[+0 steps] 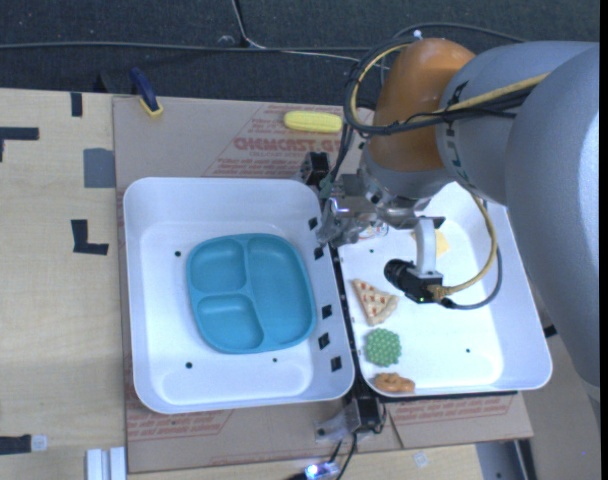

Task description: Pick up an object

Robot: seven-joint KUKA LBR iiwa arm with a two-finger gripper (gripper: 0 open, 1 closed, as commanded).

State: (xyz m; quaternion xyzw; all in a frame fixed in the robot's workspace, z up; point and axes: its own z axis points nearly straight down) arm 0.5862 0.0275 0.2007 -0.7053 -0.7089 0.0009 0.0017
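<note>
From above, the arm (504,118) reaches in over the right bin (514,363), its bulk covering that bin's far half; I cannot tell how the gripper (349,218) is set, low by the wall between the bins. The pizza slice (373,301) lies in the right bin, near that wall, pointing toward its near edge. Just nearer sit a green ball (383,346) and a brown pastry (393,382). The left bin (149,218) holds a blue divided plate (251,293).
</note>
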